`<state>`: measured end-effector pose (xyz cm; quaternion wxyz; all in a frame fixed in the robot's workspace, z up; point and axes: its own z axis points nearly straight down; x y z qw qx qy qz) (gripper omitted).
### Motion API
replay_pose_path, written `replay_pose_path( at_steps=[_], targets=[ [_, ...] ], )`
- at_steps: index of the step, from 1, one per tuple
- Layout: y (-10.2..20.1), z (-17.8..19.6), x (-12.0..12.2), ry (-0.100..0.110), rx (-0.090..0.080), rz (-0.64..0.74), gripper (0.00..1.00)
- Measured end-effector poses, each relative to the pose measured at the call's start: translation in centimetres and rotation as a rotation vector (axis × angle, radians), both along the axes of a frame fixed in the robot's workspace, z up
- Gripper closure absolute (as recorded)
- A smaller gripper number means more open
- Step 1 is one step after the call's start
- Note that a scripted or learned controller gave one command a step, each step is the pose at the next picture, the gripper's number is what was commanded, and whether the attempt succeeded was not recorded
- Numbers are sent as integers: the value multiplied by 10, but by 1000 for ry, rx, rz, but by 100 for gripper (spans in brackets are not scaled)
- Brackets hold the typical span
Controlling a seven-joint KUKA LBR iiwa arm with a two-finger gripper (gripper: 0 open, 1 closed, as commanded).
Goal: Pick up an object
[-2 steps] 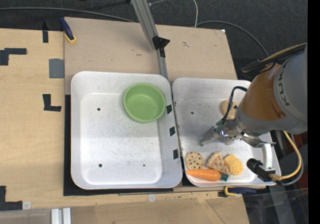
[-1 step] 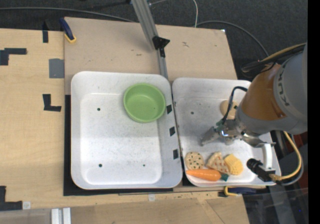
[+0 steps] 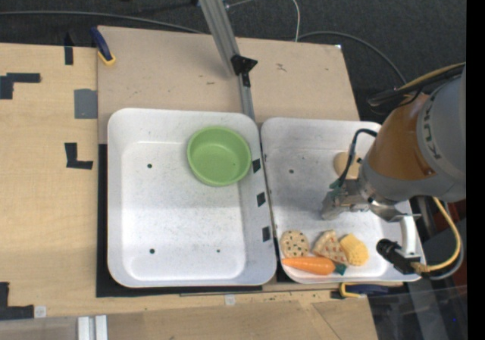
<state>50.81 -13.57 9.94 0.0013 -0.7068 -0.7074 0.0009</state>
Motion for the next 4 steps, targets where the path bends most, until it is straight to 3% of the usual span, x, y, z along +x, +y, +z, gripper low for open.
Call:
replay_pose_path(
  at_steps=[2, 3, 4],
  targets=[
    [6, 87, 1, -5, -1, 1, 100],
    [4, 150, 2, -9, -2, 1, 100],
    [44, 143, 25, -2, 0, 5, 100]
  ],
)
